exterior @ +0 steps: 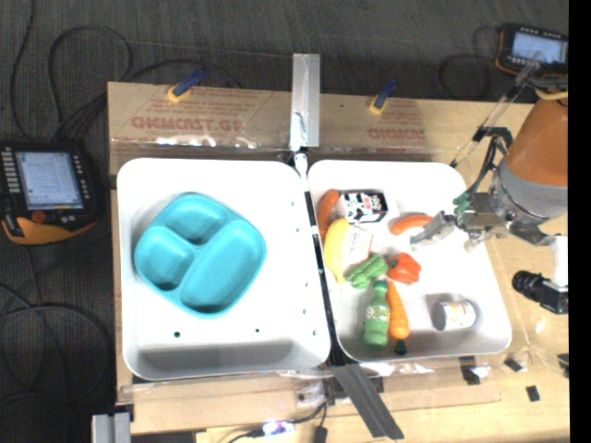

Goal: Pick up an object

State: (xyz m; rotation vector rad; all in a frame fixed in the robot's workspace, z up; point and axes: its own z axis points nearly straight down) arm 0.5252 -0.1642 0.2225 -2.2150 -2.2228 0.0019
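Grey gripper (441,230) is hovering over the right bin (480,340), near an orange sausage-shaped toy (409,222); I cannot tell its jaws' state.

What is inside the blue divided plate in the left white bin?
The blue three-compartment plastic plate shows bare blue surface in all its compartments; nothing lies in them. It covers the floor of the left white bin beneath it, so that spot cannot be seen.

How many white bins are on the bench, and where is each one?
2. The left bin holds a blue divided plate. The right bin holds the toy food and a small can. None looks hidden.
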